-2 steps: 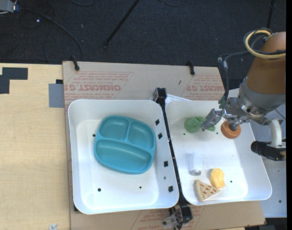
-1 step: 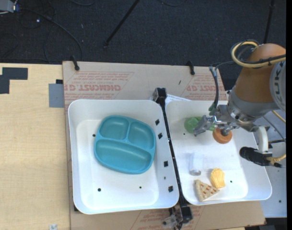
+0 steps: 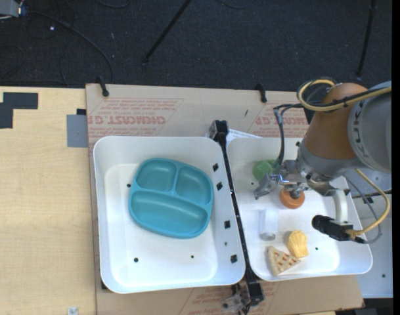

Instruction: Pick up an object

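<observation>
1. The grey arm (image 3: 357,133) with its orange band is reaching in from the right and hanging over the right bin (image 3: 357,261).
2. The left bin (image 3: 114,254) is carrying only a teal divided plate (image 3: 171,197), lying flat near its middle.
3. The gripper (image 3: 278,184) is hovering low over the upper part of the right bin, between a green object (image 3: 263,169) and an orange round object (image 3: 292,199); whether it is open or closed I cannot tell.
4. The likeliest target, in my judgement, is the orange round object, sitting just beside the gripper and partly under the wrist.
5. To grasp well, the arm should be centring over one item before descending, since the green one is crowding close.
6. A clear small cup (image 3: 268,223), a yellow piece (image 3: 297,244) and a pizza-slice toy (image 3: 280,260) are lying lower in the same bin, apart from the gripper.
</observation>
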{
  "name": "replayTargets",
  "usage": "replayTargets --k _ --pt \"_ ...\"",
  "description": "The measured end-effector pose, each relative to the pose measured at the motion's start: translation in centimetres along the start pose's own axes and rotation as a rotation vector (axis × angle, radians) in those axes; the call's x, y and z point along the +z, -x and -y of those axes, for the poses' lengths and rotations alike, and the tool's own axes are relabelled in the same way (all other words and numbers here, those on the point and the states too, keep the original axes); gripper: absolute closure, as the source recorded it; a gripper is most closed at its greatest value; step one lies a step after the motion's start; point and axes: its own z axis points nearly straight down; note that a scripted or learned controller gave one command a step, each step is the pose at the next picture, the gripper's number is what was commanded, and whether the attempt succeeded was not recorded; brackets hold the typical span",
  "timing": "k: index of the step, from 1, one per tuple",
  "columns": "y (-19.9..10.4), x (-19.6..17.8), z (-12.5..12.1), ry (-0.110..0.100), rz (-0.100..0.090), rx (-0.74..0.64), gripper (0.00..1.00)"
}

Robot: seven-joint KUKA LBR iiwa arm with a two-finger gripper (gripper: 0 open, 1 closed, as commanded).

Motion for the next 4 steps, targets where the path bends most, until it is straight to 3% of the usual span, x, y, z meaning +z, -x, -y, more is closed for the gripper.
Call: replayTargets --k 1,2,3,4 --pt "-0.1 4.0 -0.2 0.011 0.002 0.000 0.00" --pt "0.5 2.5 -0.5 0.024 0.012 0.006 1.00" --pt "1.3 -3.5 -0.4 0.011 0.002 0.005 1.00" --pt "1.2 -9.4 -0.6 0.012 0.002 -0.001 1.00"
